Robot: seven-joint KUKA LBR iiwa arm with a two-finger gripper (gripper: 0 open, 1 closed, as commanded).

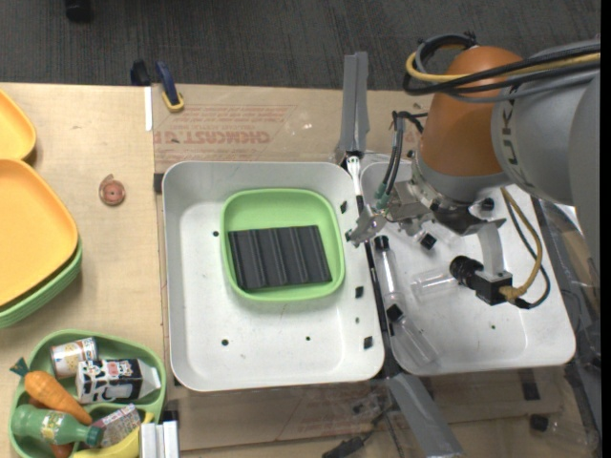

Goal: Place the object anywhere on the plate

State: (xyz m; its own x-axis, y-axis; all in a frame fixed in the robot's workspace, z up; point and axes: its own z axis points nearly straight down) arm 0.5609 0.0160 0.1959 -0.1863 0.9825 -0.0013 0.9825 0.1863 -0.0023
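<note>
The arm's (496,113) bulk covers the far part of the right bin (535,337), and its gripper (368,229) sits mostly hidden beneath the wrist — finger position cannot be made out. A clear object (434,284) in that bin is too faint to identify. At the left edge, stacked orange plates (29,237) are cut off, and a green bowl (143,370) of toy food runs off the near edge — its labels too small to read.
</note>
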